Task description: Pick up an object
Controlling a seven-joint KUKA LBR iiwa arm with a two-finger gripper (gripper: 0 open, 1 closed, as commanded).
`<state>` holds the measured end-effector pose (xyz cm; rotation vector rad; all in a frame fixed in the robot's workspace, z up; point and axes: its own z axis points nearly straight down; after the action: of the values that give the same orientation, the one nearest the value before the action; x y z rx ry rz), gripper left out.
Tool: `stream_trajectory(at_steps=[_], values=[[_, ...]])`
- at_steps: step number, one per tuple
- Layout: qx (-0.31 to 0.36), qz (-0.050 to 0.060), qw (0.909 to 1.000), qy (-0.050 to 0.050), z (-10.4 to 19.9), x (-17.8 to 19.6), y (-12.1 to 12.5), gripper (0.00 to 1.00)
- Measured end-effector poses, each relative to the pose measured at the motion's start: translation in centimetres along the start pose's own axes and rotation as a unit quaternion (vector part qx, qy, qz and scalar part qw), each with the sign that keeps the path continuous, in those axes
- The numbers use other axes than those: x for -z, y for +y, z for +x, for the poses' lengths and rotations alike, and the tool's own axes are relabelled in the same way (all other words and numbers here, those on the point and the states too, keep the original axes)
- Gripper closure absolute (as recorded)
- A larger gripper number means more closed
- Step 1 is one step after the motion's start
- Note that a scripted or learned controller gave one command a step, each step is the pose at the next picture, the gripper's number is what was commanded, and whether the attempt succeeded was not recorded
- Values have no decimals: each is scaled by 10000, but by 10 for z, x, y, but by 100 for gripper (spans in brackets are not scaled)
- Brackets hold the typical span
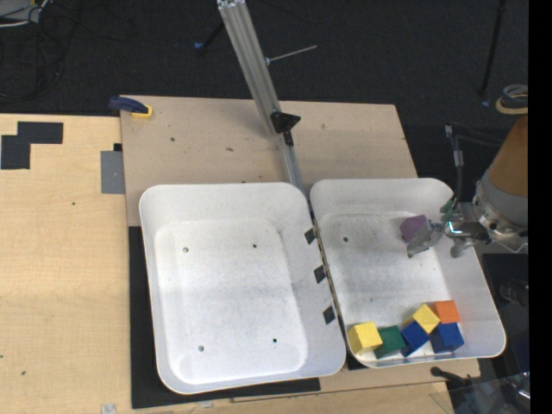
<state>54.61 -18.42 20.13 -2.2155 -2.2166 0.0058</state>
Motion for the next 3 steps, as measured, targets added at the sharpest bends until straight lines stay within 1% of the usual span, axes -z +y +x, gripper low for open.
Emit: stream_trajectory(at_steps=[1,2,3], values=[[-6,-24,10000,-7,-1,2,1,0],[-6,-1,10000,-1,1,-41,-1,0],[-11,0,10000,0,1,-86,-5,0]])
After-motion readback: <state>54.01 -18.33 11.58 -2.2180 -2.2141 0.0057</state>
